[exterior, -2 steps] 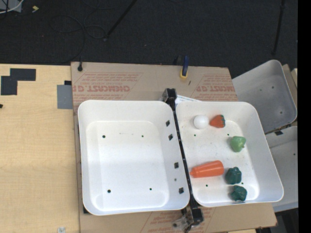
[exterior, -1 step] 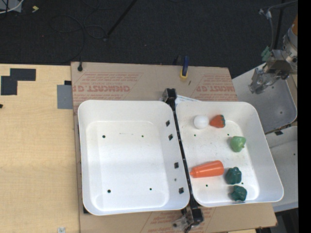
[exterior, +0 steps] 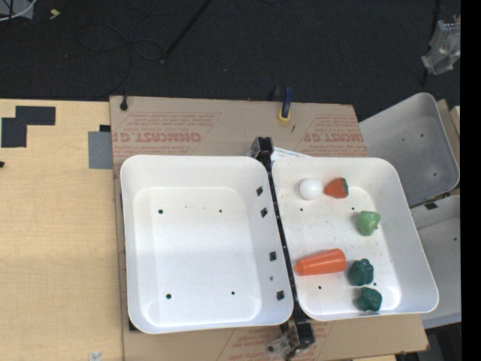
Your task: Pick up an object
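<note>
Carrot (exterior: 320, 262): orange, lying on its side in the right bin (exterior: 421, 265), near the wall it shares with the other bin, thick end towards the bin's middle.
Dark green pieces: one (exterior: 361, 272) just beside the carrot's thick end, the second (exterior: 369, 299) close below it in the bin's near corner; their shapes are too small to name.
Light green piece (exterior: 367, 222): alone near the right wall, apart from the rest.
White ball (exterior: 310, 189): at the far end of the right bin, just beside a red-orange piece (exterior: 336, 188) with a dark tip; whether the two touch is hard to make out.
Left bin (exterior: 192, 250): white and shallow, with small dark holes in its floor.
Seam: black clips (exterior: 272, 256) sit along the line where the bins meet.
Cardboard sheet (exterior: 195, 130): brown and printed, under both bins, lying on the wooden surface (exterior: 52, 239); a blue and yellow clamp (exterior: 285, 105) grips its far edge.
Grey plate (exterior: 421, 145): tilted, beside the right bin, cut off at the side.
Gripper (exterior: 443, 47): a pale grey, blurred part at the top right, over the dark floor and well apart from the bins, cut off by the edge.
Jaws: cannot tell whether released or clenched; nothing is seen held.
</note>
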`<state>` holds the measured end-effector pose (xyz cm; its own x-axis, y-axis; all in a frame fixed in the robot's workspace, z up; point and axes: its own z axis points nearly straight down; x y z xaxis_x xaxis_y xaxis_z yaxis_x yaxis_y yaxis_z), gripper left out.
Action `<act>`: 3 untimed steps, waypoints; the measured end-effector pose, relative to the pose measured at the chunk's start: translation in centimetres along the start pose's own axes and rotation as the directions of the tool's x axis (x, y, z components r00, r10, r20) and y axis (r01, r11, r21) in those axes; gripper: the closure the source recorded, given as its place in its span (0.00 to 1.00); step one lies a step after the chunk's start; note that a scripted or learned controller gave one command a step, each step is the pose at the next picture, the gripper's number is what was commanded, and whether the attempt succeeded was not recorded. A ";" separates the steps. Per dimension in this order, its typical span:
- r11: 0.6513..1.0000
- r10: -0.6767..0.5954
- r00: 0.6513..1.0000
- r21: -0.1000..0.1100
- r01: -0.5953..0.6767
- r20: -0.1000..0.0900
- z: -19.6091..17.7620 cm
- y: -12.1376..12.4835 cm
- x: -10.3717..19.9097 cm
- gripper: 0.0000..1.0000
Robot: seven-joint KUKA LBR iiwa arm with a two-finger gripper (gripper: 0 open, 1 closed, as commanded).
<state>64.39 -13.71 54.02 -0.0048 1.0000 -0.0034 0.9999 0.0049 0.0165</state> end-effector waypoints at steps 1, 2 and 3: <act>1.000 0.008 1.000 0.020 -0.008 -0.002 2.2 -0.1 -6.3 1.00; 1.000 0.002 1.000 0.018 -0.002 -0.003 0.2 0.0 -5.9 1.00; 0.999 0.007 1.000 0.034 -0.006 -0.008 20.9 -0.5 -4.2 1.00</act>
<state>64.21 -18.00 33.17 0.0017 1.0000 0.0051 0.9999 -0.0016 -0.0172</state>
